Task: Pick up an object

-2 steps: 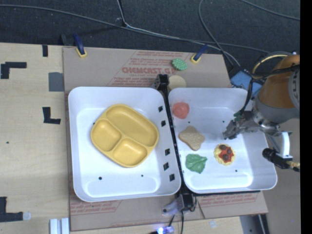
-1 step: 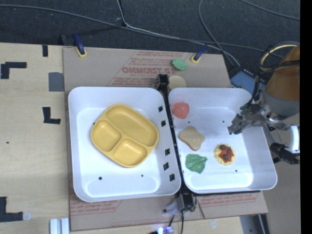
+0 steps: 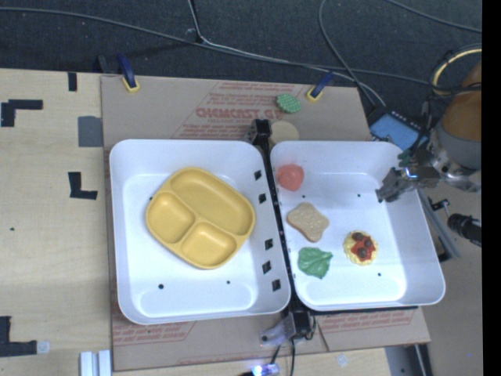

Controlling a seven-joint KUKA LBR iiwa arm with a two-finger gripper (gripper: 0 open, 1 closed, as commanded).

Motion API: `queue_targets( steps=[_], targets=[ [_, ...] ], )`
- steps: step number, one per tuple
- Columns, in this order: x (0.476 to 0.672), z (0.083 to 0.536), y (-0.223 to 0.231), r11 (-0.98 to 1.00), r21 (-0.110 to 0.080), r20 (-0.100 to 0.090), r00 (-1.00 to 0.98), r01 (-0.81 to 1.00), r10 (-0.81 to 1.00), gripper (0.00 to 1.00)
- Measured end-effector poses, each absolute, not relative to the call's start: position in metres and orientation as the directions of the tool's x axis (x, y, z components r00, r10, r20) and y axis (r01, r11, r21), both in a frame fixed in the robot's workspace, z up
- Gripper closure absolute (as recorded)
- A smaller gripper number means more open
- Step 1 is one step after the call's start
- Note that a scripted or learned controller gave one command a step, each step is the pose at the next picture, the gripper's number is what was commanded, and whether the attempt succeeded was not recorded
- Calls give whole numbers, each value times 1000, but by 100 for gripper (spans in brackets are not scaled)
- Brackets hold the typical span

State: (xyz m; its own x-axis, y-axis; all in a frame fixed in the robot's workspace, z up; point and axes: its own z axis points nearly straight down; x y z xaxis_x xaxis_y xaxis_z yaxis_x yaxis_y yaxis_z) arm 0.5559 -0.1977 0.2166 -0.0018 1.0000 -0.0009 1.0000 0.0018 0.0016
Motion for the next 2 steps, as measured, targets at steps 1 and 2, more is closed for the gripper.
queue_targets(
  steps=[1,2],
  targets=[
    [557,256,-198,2,3,-2,-2,1000,1000,100],
    [561,240,-145,5,-2,1,-5,1000,1000,100]
  ],
)
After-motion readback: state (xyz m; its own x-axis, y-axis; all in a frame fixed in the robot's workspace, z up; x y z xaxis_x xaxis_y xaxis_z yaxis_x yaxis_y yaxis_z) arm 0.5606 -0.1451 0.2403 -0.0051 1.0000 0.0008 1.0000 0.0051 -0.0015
